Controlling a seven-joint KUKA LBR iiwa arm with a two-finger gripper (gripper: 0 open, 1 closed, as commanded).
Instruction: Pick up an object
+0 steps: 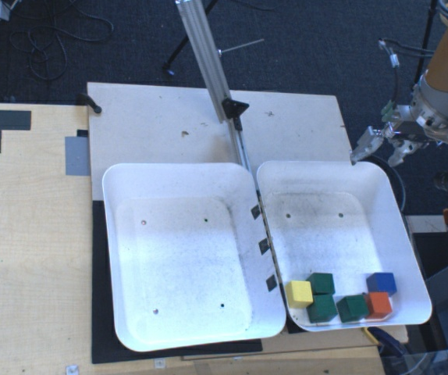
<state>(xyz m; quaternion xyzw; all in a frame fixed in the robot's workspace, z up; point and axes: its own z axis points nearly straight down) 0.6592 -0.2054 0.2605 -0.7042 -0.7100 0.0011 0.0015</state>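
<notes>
Several small blocks lie bunched in the near corner of the right bin (380,182): a yellow one (300,292), three green ones (321,282) (322,308) (352,308), a blue one (381,282) and an orange one (378,304). My gripper (378,153) hangs above the far right rim of that bin, well away from the blocks. Its fingers (362,144) are spread open with nothing between them.
The left bin (130,209) sits beside the right one, with black clips (263,244) along the shared rim. A slanted aluminium rail (208,61) rises behind the bins. Cables lie on the dark floor at the back.
</notes>
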